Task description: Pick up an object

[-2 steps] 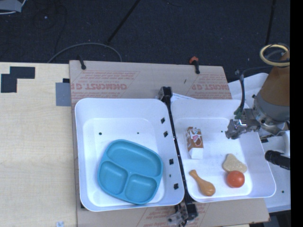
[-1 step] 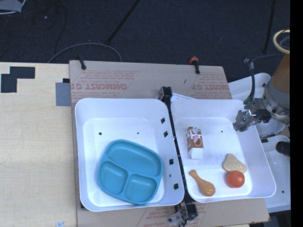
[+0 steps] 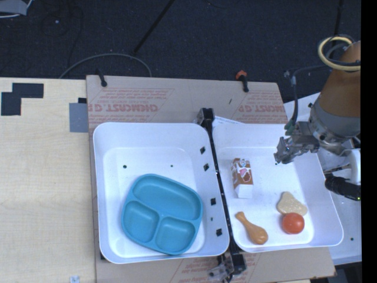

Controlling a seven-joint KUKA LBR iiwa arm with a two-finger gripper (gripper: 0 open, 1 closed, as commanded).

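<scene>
Hovering: the gripper (image 3: 284,153) hangs over the right bin (image 3: 330,217), up and to the right of the small carton (image 3: 242,177)
Jaws: too dark and small to tell whether spread or pressed together; nothing is seen between them
Small carton: upright near the right bin's middle, just right of the divide between the bins
Drumstick (image 3: 252,227): below the carton, near the front wall
Tomato (image 3: 293,223): below and right of the carton, touching the beige piece (image 3: 291,204) above it
Blue tray (image 3: 162,213): left of the carton, in the left bin (image 3: 106,158)
Desk (image 3: 41,187): pale wood, far left of the carton
</scene>
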